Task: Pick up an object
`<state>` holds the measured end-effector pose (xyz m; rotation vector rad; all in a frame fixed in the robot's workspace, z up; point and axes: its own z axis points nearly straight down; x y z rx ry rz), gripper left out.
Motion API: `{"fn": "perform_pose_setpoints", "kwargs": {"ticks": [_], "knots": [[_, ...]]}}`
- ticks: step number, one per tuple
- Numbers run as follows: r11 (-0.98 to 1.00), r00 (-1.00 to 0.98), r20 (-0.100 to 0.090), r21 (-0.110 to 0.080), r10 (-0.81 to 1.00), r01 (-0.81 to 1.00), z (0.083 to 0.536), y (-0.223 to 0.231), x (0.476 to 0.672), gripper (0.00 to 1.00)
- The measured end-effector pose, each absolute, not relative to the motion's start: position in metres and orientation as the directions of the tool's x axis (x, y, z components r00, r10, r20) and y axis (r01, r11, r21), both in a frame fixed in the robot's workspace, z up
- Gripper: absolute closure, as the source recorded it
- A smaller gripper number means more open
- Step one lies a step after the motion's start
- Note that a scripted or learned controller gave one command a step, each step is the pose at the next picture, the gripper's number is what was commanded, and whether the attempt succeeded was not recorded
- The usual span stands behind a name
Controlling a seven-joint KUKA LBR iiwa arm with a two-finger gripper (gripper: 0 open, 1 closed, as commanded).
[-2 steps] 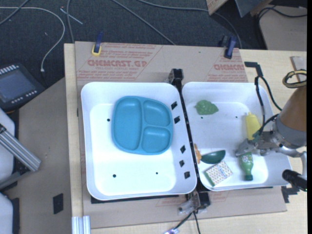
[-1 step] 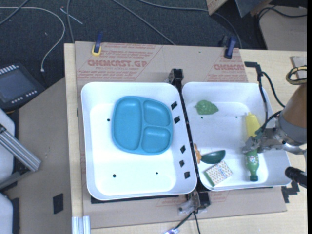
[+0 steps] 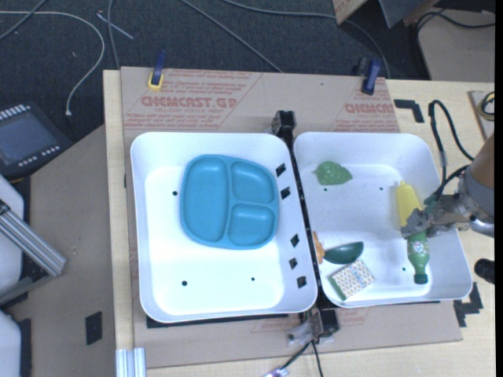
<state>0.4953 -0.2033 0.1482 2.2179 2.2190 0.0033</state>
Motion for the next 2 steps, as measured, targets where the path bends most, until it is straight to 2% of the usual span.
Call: {"fn": "perform_pose_setpoints", "kwargs": {"ticks": [1,2], "knots": [[0.002,-0.002,-0.003,0.006,1.0,1.0,0.199,-0.206,0.506,1.0],[0.002,-0.002,-0.001,0.004,1.0,1.0,0.221,-0.206,0.507,1.0]]}}
